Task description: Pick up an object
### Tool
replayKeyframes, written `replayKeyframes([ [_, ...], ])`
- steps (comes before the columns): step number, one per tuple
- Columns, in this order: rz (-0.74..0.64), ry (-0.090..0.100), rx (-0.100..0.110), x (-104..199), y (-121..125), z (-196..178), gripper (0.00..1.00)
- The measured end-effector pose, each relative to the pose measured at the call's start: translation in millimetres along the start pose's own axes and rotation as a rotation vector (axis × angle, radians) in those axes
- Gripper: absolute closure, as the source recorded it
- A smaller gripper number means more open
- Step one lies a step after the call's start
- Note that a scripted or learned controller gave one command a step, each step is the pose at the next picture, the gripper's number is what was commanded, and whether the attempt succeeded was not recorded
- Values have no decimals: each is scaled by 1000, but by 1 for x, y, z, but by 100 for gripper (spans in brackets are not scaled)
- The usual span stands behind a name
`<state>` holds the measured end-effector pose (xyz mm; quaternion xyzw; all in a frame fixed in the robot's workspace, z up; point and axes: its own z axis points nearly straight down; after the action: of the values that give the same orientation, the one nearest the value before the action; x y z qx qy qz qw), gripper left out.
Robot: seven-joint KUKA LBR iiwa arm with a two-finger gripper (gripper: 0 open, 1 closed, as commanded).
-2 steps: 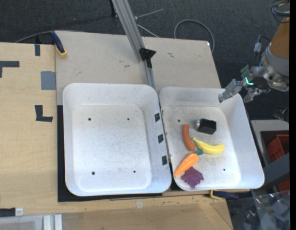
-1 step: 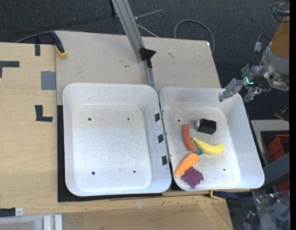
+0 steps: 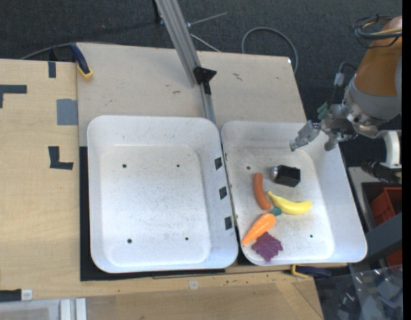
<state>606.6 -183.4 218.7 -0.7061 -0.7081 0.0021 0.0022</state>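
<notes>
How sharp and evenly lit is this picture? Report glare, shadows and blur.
Camera view: even, soft light; the right bin carries no harsh glare; the banana and carrot cast only faint shadows; the pincer looks slightly soft, its outline hard to read.

Two white bins, left (image 3: pixel 152 192) and right (image 3: pixel 338 205), both finely speckled with dark flecks. In the right bin: black block (image 3: pixel 286 175), far; orange-red sausage (image 3: pixel 260 191); yellow banana (image 3: pixel 291 205); orange carrot (image 3: pixel 259 228) with a green tip; purple bunch of grapes (image 3: pixel 266 247), nearest. Pale wood bench (image 3: pixel 32 179) at left, marked with black and grey tape patches. Grey arm with orange band (image 3: pixel 378 69) at far right; grey metal gripper (image 3: pixel 318 137).
</notes>
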Motion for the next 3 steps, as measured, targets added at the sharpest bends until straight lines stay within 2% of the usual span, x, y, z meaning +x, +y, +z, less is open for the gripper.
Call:
replayKeyframes([
  [1, 2, -1, 0, -1, -1, 44, 0],
  [2, 1, 0, 2, 1, -2, 109, 0],
  [3, 0, 0, -3, 1, -1, 95, 100],
])
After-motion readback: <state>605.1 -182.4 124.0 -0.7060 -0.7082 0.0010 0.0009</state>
